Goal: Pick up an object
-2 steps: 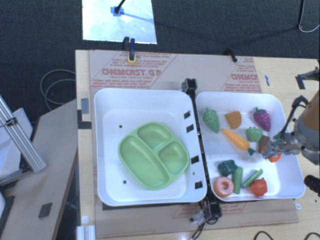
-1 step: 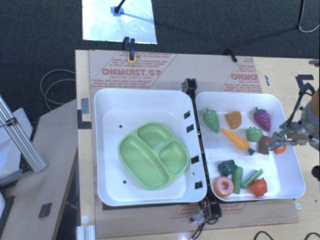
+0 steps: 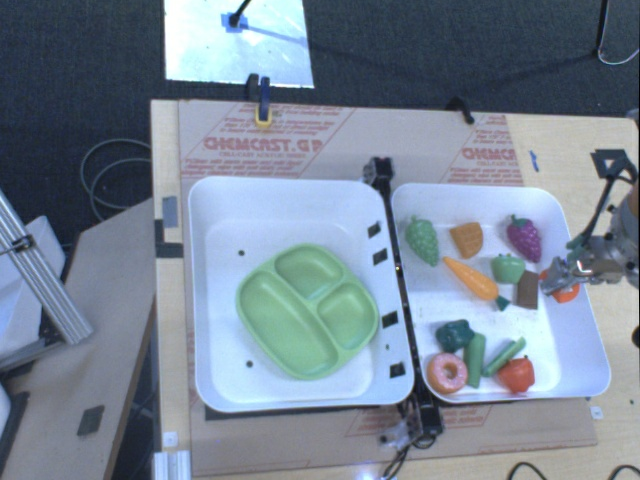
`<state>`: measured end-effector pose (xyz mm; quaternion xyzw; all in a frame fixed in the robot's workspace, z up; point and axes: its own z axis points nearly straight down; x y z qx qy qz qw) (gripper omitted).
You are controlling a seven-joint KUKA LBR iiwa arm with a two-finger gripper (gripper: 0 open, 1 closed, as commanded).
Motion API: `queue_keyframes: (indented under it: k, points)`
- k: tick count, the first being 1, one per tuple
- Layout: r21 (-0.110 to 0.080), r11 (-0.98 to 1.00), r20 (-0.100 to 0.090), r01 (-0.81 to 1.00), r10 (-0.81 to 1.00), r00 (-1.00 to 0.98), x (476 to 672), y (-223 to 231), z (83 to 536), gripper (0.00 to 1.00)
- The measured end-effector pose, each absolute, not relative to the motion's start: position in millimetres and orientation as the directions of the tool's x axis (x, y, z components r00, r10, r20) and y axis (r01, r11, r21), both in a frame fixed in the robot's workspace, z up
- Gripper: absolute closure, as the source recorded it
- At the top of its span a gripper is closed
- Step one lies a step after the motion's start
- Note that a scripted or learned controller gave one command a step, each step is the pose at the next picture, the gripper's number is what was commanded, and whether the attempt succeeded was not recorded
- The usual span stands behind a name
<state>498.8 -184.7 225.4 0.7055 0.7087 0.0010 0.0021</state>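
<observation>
The right bin (image 3: 585,318) holds several toy foods: green grapes (image 3: 421,240), an orange chunk (image 3: 466,238), purple grapes (image 3: 523,236), a carrot (image 3: 472,279), a green pepper (image 3: 507,267), a brown block (image 3: 527,290), broccoli (image 3: 453,335), a green stick (image 3: 474,358), a red pepper (image 3: 516,373) and a donut (image 3: 447,372). My gripper (image 3: 572,271) hangs over the bin's right side. A small orange-red piece (image 3: 565,291) shows just beneath its tip. Whether that piece is gripped or only lies below is unclear.
The left bin (image 3: 215,228) carries a light green divided plate (image 3: 306,310). A black divider with clips (image 3: 392,288) runs between the bins. Cardboard (image 3: 300,143) lines the bench, and an aluminium frame (image 3: 40,283) stands at the far left.
</observation>
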Motion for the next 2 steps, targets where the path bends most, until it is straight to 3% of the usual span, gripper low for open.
queue_keyframes:
  k: [2]
  points:
    - [0.002, 0.010, 0.002, 1.000, 1.000, -0.010, 518.1, -87.1, 229.9, 1.00]
